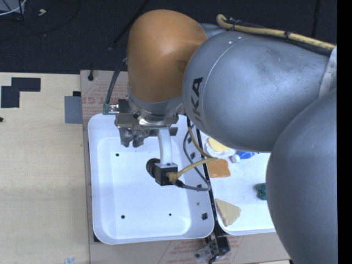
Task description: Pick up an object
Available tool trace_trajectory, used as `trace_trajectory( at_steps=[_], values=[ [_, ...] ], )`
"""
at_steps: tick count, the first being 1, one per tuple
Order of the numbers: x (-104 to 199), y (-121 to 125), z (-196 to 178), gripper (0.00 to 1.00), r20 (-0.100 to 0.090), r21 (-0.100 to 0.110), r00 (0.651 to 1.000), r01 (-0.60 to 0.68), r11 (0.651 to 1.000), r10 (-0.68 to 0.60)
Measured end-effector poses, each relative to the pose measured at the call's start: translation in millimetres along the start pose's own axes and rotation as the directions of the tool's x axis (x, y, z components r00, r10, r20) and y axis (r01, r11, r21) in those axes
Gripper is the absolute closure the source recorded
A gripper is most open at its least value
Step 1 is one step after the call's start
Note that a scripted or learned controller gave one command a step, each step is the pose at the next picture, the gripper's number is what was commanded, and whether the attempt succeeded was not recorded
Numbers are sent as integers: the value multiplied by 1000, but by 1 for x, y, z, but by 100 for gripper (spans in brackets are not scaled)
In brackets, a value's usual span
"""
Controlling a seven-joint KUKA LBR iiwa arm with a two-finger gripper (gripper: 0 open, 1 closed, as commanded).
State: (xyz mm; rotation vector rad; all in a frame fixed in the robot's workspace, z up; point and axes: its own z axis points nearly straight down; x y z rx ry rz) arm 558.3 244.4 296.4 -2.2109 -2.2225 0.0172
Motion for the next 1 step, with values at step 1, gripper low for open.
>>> trace_trajectory(
  at_steps=[1],
  values=[
    [-1, -29, -61, 100, -4, -13, 1000, -4, 1000, 4]
  ],
)
